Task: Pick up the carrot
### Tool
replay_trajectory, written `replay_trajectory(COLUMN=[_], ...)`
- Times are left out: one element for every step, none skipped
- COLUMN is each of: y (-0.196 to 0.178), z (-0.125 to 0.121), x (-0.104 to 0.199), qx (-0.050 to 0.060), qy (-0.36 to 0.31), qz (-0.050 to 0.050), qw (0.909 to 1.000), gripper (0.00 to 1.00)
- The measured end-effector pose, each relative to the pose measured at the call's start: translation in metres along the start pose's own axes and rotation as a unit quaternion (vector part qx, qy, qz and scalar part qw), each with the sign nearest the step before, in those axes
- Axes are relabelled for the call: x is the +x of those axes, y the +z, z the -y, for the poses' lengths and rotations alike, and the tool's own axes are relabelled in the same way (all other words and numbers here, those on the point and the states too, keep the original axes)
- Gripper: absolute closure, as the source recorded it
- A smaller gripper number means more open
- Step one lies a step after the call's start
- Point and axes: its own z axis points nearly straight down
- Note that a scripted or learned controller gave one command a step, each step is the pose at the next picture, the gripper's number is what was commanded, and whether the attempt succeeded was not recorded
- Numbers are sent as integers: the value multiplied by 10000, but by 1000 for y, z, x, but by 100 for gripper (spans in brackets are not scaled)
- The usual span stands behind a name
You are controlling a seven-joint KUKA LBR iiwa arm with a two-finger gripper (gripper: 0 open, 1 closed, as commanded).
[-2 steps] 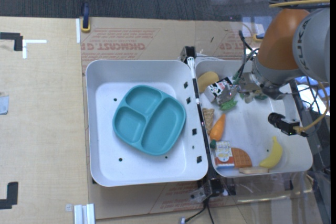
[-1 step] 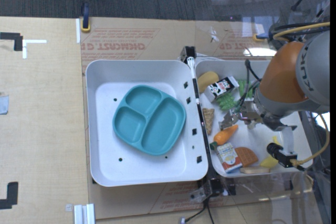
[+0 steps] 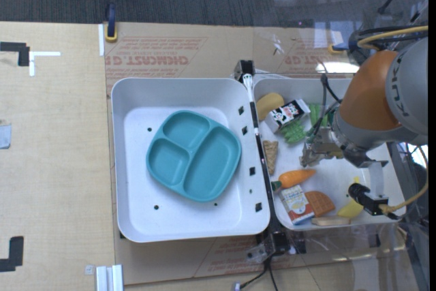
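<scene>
Two shallow white bins sit side by side on the bench; the left bin carries a teal divided plate, lying a little askew near its middle; the right bin is the crowded one, and the grey arm with its orange band comes over it from the right. The gripper hangs low over the middle of that bin, its metal tip pointing down and toward the left; from here I cannot tell how it stands, since the wrist hides too much of it, and nothing can be seen caught in it. The carrot lies on the bin floor just below and a touch left of the gripper tip, orange body slanting up to the right, its small green end toward the divider between the bins; gripper and carrot look close but whether they touch I cannot say. Around it: a yellow piece at the far left corner of the bin; a black-and-white carton just beside that; something leafy and green beside the carton; a tan wedge along the divider; a small printed box and an orange-brown piece near the front wall; a yellow item further right.
</scene>
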Motion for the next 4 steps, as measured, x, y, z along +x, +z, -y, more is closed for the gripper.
replay_trajectory(y=[0,8,9,0], z=[0,36,54,52], x=[0,5,11,11], qx=[1,-3,7,0], qy=[-3,991,2149,2171], qz=[-1,-11,-12,-15], qw=[10000,9951,9766,9762], gripper=[0,0,0,100])
